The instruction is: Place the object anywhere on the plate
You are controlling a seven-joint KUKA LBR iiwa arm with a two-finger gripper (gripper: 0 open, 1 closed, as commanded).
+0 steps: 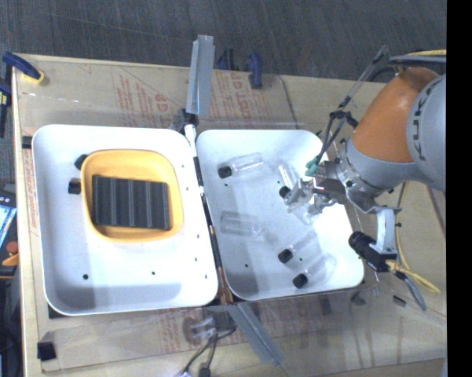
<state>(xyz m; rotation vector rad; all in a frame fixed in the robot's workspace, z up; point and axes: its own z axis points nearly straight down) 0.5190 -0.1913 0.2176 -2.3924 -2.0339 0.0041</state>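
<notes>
A yellow plate (pixel 130 158) with a dark ribbed centre lies in the left bin (pixel 102 289). Several clear plastic bottles with black caps lie scattered in the right bin (pixel 259 144). One bottle (pixel 242 165) lies near the back of that bin, and another (pixel 287 176) lies right by my gripper. A third bottle (pixel 242 225) lies in the middle. My gripper (pixel 302 196) hangs low over the right bin's right half, beside or touching the nearest bottle. Glare and clear plastic hide what is at its tip.
Two more capped bottles (pixel 305 248) (pixel 318 269) lie near the right bin's front right corner. The grey arm with its orange band (pixel 389 120) reaches in from the right. Metal clamps and rails stand at the seam between the bins (pixel 198 77).
</notes>
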